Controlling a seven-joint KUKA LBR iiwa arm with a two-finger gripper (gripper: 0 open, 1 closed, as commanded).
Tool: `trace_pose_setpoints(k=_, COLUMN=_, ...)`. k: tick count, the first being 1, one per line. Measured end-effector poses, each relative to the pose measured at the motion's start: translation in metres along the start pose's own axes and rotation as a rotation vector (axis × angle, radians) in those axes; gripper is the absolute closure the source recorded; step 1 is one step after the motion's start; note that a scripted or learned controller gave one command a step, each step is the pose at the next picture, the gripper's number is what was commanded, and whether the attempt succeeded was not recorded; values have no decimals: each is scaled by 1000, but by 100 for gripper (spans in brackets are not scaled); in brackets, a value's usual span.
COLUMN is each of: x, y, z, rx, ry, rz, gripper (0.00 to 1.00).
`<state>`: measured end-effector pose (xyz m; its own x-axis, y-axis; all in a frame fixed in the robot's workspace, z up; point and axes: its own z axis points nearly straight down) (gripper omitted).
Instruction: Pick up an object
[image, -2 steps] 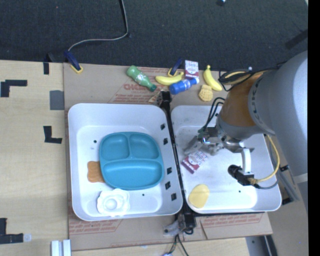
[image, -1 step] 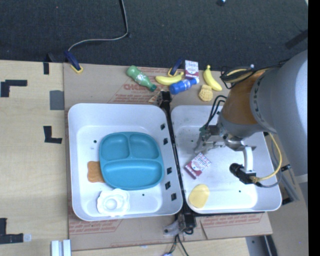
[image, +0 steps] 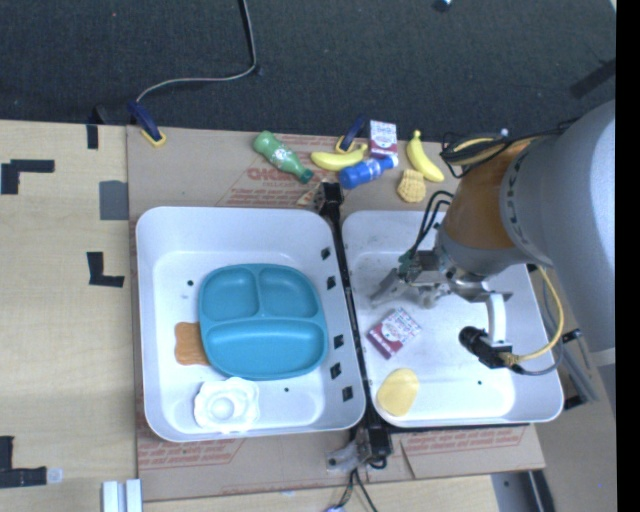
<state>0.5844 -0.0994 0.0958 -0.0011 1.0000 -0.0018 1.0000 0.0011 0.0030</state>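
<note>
The gripper (image: 392, 288) is seen low in the right bin (image: 520, 405), at about nine o'clock from the arm (image: 560, 200); its jaws are set moderately apart, nothing being visible between them. The nearest candidate, a small red-and-white packet (image: 393, 331), lies flat just at six o'clock of the fingertips, apart from them. A yellow lemon-like piece (image: 398, 390) rests further toward six o'clock, near the bin's front wall. Risk judged: a flat packet may slide or be missed if the fingers close above it, and the divider between bins, close at nine o'clock, may be struck. In the left bin (image: 150, 300) are listed a blue sectioned plate (image: 263, 322), an orange piece (image: 188, 343) tucked at its eight o'clock edge, and a white fried-egg toy (image: 225, 405). Beyond the bins, at twelve o'clock, are noted a green bottle (image: 281, 156), two bananas (image: 425, 160), a blue item (image: 362, 172) and a small carton (image: 382, 135); none obstructs the reach.
</note>
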Motion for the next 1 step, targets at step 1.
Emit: trace_pose_setpoints(k=1, x=4, y=84, z=11, rx=1, ry=0, rz=-1, gripper=0)
